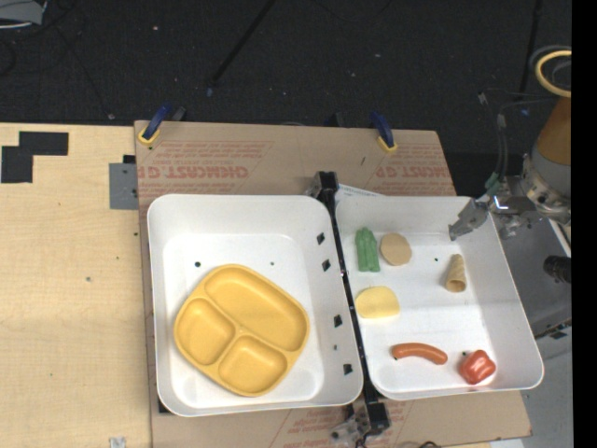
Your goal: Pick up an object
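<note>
Mirrored red "CHEMCAST" lettering on cardboard (280, 161) beneath 2 bins; hand (466, 224) state unclear.

Both bins (238, 215) are plain white. The left one holds a yellow tray (242, 329). In the right one lie a green pod (367, 249), a tan disc (395, 248), a tan cone (455, 273), a pale yellow slice (377, 302), an orange-red sausage (419, 353) and a red pepper (477, 367). The cardboard (280, 157) underneath is brown with red lettering, pinned by blue-and-yellow clamps (383, 131).
</note>
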`<state>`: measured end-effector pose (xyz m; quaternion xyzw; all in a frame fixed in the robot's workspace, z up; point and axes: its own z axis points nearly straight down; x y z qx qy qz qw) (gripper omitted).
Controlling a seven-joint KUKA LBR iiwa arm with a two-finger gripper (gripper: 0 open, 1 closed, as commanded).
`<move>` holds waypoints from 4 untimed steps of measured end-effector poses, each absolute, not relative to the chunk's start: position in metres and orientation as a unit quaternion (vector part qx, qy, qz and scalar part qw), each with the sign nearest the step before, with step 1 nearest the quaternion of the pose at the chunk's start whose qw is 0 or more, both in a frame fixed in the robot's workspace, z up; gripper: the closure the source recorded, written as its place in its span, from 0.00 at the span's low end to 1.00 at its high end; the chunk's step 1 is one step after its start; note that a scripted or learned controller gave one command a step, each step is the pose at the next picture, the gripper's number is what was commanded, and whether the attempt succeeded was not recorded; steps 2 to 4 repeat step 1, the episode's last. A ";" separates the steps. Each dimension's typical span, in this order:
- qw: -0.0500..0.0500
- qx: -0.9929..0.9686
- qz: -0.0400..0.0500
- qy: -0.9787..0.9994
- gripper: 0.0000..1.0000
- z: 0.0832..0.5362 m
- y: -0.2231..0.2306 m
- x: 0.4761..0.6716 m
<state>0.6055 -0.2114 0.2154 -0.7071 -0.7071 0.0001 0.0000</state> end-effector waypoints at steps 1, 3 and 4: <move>-0.004 -0.718 -0.003 -0.696 0.00 0.348 -0.198 0.628; -0.004 -0.718 -0.003 -0.696 0.00 0.348 -0.198 0.628; -0.004 -0.718 -0.003 -0.696 0.00 0.348 -0.198 0.628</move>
